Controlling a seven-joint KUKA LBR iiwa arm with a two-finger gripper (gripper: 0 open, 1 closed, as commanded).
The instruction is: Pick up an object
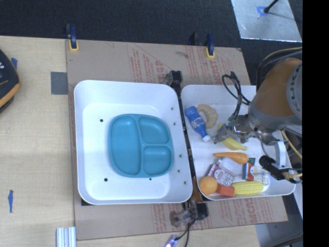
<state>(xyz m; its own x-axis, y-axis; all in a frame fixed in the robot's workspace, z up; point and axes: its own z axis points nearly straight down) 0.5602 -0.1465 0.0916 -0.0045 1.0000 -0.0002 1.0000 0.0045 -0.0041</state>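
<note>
On the left of the counter [36, 153] sits the left white bin [87, 184], and in it a light blue plate [141, 144] with three compartments, lying flat near the middle. Just beside it is the right white bin [198, 94], where the loose things are crowded. Toward its left wall lies a small blue bottle [196, 121] with a white cap, tilted, and a pale tan curved piece [209, 112] touches its upper end. Lower down there is a round orange fruit [207, 184], a red piece [226, 190] next to it, a crumpled white and red packet [224, 176], and an ear of yellow corn [247, 189] along the front wall. An orange carrot [231, 157] lies across the middle, with a yellow banana [234, 144] just above it. The end effector [224, 134] hangs right over the banana's left end; its tips are dark and blurred, so whether it is wide or narrow I cannot tell. The grey and orange arm [277, 94] comes in from the right.
</note>
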